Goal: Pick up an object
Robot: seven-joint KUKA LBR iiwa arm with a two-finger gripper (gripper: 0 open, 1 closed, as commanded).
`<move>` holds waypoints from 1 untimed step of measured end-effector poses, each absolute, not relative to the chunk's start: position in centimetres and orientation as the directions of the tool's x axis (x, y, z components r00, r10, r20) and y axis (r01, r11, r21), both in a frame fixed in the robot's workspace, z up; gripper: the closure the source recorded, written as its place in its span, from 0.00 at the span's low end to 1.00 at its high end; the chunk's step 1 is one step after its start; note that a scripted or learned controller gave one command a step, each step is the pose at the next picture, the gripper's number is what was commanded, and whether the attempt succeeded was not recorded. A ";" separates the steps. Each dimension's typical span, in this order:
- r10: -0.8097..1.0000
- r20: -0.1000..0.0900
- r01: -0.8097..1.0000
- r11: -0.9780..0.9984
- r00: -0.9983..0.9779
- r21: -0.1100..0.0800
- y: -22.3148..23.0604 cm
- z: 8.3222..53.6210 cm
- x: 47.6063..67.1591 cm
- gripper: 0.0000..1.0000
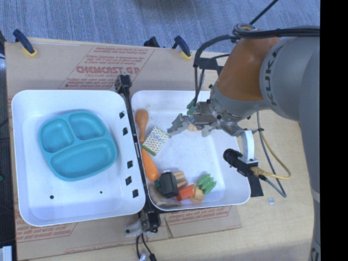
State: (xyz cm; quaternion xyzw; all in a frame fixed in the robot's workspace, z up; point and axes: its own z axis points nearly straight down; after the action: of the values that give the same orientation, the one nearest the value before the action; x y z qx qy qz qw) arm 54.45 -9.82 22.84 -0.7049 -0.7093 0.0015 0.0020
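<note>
My gripper [181,125] hangs over the upper middle of the right bin [217,145], pointing left. A small yellow-orange bit shows just beside it; whether it is held is unclear. To its left, near the bin's left wall, lies a pale orange carrot-like piece [142,122]. Below that lies a small square pad with a dotted pattern [155,141], then an orange carrot [150,166]. Along the bin's front edge sit a black block [168,182], a red-orange piece [186,192] and a green leafy toy [206,183].
The left bin [32,200] holds a teal divided plate [78,143]. A black divider with clips [129,145] runs between the bins. The arm's grey and orange body [255,75] overhangs the right bin's upper right corner.
</note>
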 end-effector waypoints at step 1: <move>0.959 0.003 0.959 0.283 -0.283 -0.005 -10.2 11.5 54.9 0.00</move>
State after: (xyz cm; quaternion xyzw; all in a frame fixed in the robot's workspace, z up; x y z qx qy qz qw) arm 54.87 -10.17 11.47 -0.5987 -0.8010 0.0013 0.0025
